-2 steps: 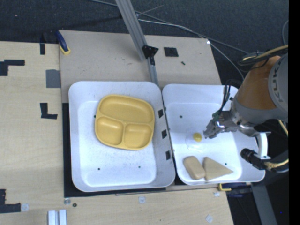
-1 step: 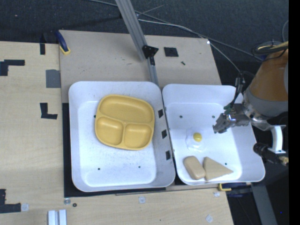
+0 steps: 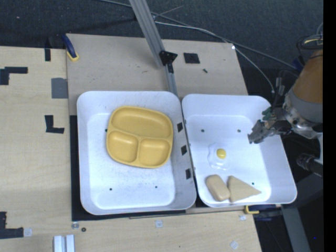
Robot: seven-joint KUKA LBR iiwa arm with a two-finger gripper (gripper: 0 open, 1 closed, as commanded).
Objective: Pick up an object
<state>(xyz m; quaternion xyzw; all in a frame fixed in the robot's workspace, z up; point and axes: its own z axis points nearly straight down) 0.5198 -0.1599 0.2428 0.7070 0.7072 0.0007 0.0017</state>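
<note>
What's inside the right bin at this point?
In the right bin: a fried egg toy, a tan bread roll and a tan wedge. The gripper hangs over its right side, hiding some floor.

Grey arm [image 3: 310,96] from the right, end effector [image 3: 257,134] low.

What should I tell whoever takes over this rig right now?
Gripper: above the right bin's right side, apart from the items; whether it is open or shut can't be made out, and nothing is seen in it.
Right bin: fried egg toy in the middle; bread roll and tan wedge side by side near the front wall.
Left bin: yellow divided plate, upright.
Done: no pick yet, judging by how things lie.
Left: descend on one item, likely the egg as nearest, grasp and lift.
</note>
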